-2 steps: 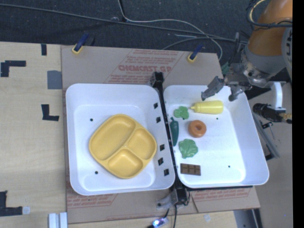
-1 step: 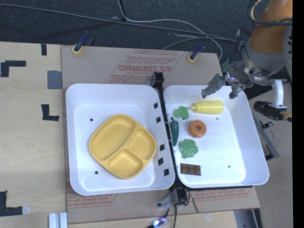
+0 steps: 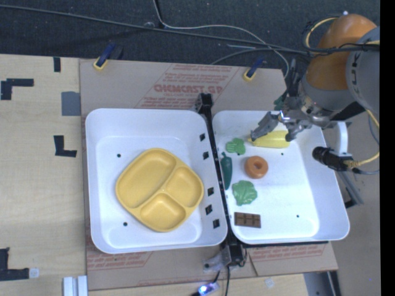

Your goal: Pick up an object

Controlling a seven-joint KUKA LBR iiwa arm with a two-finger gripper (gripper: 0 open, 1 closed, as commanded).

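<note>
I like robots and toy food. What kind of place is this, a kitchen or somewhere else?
Probably a robot test lab, not a kitchen. A robot arm reaches over two white bins on a cardboard sheet clipped in place, with cables trailing behind. The food, like the doughnut and banana, looks like toys.

bins (image 3: 148, 119): white, smooth plastic, a bit shiny
yellow tray (image 3: 159, 189): smooth plastic, soft shine
banana (image 3: 271, 140): yellow, smooth, looks like plastic
donut (image 3: 256, 166): orange-brown, shiny
chocolate bar (image 3: 248, 220): brown, dull
green leafy toys (image 3: 244, 193): bumpy, dull
board under the bins (image 3: 185, 85): brown cardboard, flat and dull, red print
bench (image 3: 37, 184): pale wood look, dull
arm (image 3: 342, 48): orange part smooth and shiny
floor behind (image 3: 74, 17): dark, rough like carpet
</note>
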